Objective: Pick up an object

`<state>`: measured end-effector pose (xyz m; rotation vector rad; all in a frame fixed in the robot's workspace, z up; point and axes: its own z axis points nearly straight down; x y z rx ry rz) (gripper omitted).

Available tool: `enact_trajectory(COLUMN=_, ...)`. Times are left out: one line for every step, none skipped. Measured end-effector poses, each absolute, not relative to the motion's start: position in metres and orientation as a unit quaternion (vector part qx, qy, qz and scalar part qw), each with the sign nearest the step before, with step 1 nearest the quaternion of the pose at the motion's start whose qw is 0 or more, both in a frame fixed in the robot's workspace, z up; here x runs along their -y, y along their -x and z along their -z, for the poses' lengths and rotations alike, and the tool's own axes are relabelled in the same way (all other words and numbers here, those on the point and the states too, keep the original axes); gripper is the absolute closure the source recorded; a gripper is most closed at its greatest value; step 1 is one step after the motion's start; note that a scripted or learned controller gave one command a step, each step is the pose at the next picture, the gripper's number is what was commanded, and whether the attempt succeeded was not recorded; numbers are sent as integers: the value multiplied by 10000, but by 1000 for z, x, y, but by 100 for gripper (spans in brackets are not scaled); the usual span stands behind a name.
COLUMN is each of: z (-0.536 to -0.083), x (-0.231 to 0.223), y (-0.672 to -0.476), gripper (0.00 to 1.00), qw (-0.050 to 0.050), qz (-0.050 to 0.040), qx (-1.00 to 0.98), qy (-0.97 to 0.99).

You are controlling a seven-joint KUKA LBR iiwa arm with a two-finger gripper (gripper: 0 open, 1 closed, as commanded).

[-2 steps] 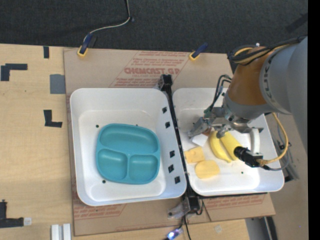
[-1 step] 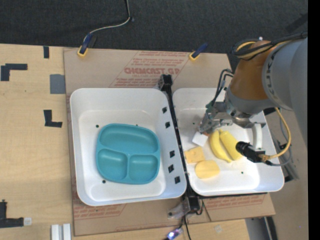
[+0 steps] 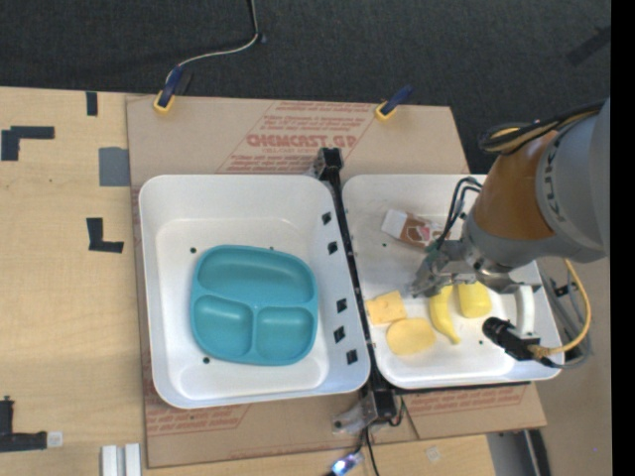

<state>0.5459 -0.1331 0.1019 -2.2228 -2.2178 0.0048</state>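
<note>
The right bin (image 3: 389, 370) holds a yellow banana (image 3: 443, 316), a yellow cheese-like wedge (image 3: 385, 307), a round yellow piece (image 3: 410, 338), a yellow block (image 3: 473, 299) and a small brown-and-pink packet (image 3: 410, 228). My gripper (image 3: 434, 276) reaches in from the right and hangs low over the bin, just above the banana's upper end, with the wedge to its left. Nothing shows between its fingers.
The left bin (image 3: 169, 216) holds a teal divided plate (image 3: 255, 304). A black divider with clips (image 3: 341, 256) runs between the bins. Both bins rest on a cardboard sheet (image 3: 288, 137) on the wooden bench. The arm's grey and orange body covers the right bin's far right side.
</note>
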Motion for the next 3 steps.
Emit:
enact_trajectory(z=-84, x=169, y=-619, gripper=100, qw=-18, qz=7, qx=7081, qy=7061)
enact_trajectory(z=-86, x=168, y=-617, gripper=0, qw=-7, qz=11, qx=7077, qy=7066)
enact_trajectory(z=-86, x=226, y=-608, gripper=0, qw=-18, qz=5, qx=7068, qy=7074)
